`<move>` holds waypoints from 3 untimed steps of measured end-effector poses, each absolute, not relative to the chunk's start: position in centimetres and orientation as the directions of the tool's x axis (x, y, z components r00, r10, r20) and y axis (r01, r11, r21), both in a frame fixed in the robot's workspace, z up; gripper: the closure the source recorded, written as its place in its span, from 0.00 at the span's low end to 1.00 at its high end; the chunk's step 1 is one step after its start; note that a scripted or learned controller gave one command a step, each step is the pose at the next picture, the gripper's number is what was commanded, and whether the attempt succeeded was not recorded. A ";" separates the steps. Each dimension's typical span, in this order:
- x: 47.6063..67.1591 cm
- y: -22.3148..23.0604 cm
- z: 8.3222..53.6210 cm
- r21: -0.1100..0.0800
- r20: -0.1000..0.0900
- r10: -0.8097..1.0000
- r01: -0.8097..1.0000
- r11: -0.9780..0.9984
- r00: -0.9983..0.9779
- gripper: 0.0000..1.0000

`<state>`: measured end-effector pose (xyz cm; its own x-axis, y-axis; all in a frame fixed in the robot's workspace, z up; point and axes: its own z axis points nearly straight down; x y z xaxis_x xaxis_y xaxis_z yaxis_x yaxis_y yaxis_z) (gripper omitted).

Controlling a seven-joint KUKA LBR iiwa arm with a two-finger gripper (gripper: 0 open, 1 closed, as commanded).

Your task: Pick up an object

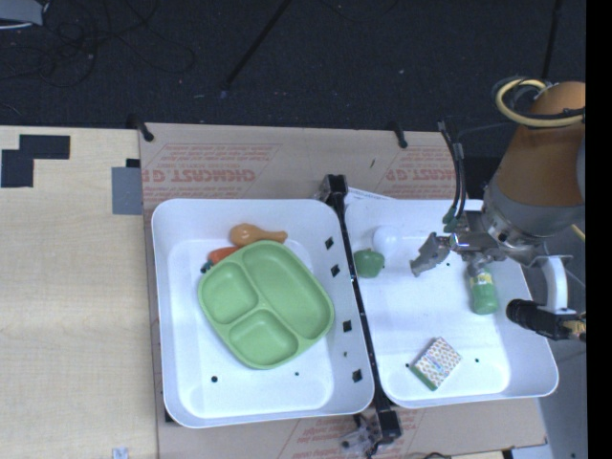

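The grey two-finger gripper (pixel 432 254) hangs over the right white bin (pixel 535 376), fingers apart with nothing between them — a small round green object (pixel 368 262) lies just left. A green bottle (pixel 484 293) with an unreadable label and a patterned packet (pixel 437 362) lie nearby; mirrored red print marks the cardboard sheet (pixel 239 165).

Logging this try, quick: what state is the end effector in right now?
End effector: over the right bin, beside the green bottle; open or shut cannot be told, and nothing visibly held.

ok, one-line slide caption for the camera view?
KUKA arm's tool over the right bin, near a green ball; green divided plate in the left bin.
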<state>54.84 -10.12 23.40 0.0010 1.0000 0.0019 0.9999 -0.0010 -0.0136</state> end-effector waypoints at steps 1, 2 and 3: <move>55.1 -10.2 24.0 -0.002 0.000 1.000 1.000 0.000 0.000 0.00; 54.5 -10.3 17.6 -0.010 0.002 1.000 1.000 0.000 0.000 0.00; 55.4 -9.9 12.3 -0.009 0.002 1.000 1.000 0.000 0.000 0.00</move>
<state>55.39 -9.91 12.25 0.0001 1.0000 0.0019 1.0000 -0.0001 -0.0088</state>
